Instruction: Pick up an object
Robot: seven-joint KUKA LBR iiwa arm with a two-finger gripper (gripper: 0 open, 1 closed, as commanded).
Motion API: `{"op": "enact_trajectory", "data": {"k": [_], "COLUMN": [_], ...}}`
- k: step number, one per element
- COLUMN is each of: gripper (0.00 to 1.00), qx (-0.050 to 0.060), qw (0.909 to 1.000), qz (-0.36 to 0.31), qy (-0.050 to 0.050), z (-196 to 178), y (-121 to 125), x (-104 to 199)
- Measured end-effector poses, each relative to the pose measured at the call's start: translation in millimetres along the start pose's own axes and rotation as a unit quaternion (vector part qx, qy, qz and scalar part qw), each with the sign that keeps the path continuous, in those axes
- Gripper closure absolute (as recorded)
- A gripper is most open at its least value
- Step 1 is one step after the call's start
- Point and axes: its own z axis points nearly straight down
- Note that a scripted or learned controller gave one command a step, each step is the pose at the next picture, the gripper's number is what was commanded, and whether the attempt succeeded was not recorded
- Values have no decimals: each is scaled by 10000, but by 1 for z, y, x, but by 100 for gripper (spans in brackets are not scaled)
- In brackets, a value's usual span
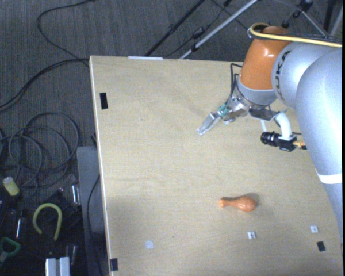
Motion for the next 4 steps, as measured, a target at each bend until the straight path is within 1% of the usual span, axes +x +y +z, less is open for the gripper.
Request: {"op": "enact_trajectory", "data": {"k": [1, 2, 3, 4], "gripper": [0, 0, 0, 0], "qx": [0, 12, 27, 21], "qw": [10000, 9907, 9884, 9759], "qz": [0, 1360, 1516, 2184], "qy": [0, -4, -11, -10], "z": [0, -50, 19, -55], "y": [0, 3, -1, -19], "x": [0, 6, 1, -40]}}
